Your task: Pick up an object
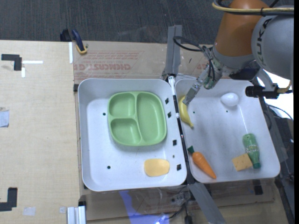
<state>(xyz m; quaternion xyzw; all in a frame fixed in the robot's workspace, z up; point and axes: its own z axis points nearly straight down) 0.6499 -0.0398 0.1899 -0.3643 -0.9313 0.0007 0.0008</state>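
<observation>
Where pincer (190, 96) dips, banana (185, 114) just below

A pale wooden worktop (37, 139) fills the left of the frame; a blue clamp (77, 40) sits at upper left; brown printed cardboard (119, 62), perhaps a box flap, lies behind the bins.
</observation>
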